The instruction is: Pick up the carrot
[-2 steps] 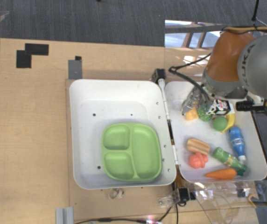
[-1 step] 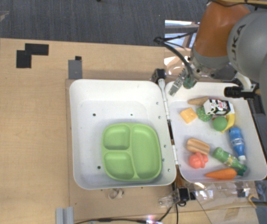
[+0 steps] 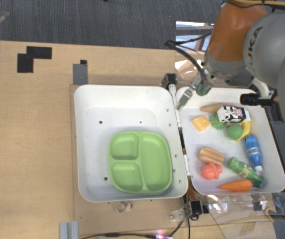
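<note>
The carrot (image 3: 235, 185) is orange with a dark green top and lies flat along the near edge of the right bin (image 3: 277, 171), at its front right. Its left tip points toward a pink-red toy (image 3: 212, 171). A green bottle (image 3: 244, 168) lies just behind the carrot, almost touching it. My gripper (image 3: 190, 96) hangs over the far left corner of the right bin, close to the wall between the two bins. It is well away from the carrot, and nothing shows in it.
The right bin also holds a yellow cheese wedge (image 3: 201, 123), a hot dog (image 3: 211, 156), a blue bottle (image 3: 252, 152), a cow-patterned carton (image 3: 230, 114), a lime (image 3: 234, 132) and a banana (image 3: 246, 128). A green divided plate (image 3: 140, 162) sits in the left bin (image 3: 92, 133).
</note>
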Robot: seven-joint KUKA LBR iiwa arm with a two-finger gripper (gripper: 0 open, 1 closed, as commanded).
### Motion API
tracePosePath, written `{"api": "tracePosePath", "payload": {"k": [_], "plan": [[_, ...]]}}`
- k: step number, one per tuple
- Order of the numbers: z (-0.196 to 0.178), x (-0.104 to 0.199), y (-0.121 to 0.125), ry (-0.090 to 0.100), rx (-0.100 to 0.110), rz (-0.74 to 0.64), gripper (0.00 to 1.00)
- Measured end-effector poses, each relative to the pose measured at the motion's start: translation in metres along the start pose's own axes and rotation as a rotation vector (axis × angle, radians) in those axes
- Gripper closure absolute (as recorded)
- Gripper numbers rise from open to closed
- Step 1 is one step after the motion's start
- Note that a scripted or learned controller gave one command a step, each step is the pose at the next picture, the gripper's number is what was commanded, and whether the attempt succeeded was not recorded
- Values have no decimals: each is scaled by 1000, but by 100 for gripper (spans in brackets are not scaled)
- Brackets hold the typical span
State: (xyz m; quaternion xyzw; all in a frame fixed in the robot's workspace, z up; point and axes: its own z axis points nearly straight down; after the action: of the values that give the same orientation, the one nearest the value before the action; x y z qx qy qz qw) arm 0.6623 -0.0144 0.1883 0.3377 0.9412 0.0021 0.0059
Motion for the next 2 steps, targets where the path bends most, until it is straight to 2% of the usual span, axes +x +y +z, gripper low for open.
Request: {"api": "tracePosePath", "payload": {"k": [1,2], "plan": [[0,37,-57,3,1,-500,0],[0,6,-74,-2,1,-562,0]]}}
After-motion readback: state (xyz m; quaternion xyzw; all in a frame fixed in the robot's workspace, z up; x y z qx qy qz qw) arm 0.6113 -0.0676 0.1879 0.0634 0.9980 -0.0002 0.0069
